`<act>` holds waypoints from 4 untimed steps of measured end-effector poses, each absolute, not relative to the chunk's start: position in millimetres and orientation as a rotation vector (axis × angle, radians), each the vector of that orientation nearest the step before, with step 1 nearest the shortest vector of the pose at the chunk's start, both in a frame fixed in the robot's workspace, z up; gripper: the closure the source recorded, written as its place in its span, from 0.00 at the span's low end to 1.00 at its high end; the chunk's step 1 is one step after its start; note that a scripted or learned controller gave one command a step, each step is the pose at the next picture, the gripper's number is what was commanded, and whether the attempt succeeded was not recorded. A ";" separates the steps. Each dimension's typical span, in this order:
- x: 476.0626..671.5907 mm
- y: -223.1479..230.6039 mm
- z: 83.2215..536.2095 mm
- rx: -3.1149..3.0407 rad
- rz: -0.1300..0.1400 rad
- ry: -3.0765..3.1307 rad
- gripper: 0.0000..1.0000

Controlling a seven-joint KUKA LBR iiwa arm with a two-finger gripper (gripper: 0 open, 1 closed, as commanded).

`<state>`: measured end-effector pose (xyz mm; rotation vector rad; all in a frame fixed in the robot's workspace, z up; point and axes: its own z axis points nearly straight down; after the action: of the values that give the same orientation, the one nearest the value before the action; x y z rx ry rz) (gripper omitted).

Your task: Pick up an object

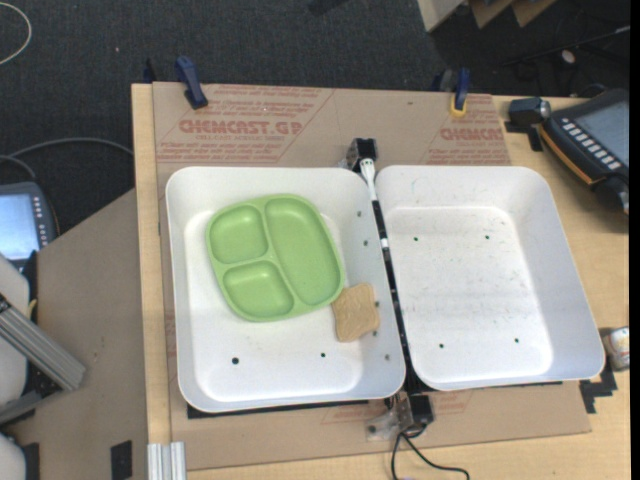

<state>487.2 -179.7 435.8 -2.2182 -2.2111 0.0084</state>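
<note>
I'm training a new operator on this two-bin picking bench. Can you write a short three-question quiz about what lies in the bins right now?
1. True or false: the green divided plate lies in the right bin.
2. Multiple choice: the small tan piece sits
A. on top of the plate
B. by the plate's lower right edge, near the wall between the bins
C. in the far left corner of its bin
3. Fill in: the plate has ___ compartments.

Key
1. False: it lies in the left bin.
2. B
3. three
</note>
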 end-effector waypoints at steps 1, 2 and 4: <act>528.6 -204.5 541.5 -2.231 -0.008 -2.233 1.00; 476.7 -194.7 455.7 -2.219 0.007 -2.213 1.00; 542.9 -200.8 359.6 -2.231 -0.002 -2.226 1.00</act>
<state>542.9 -200.8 359.6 -2.2312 -2.2257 -0.0020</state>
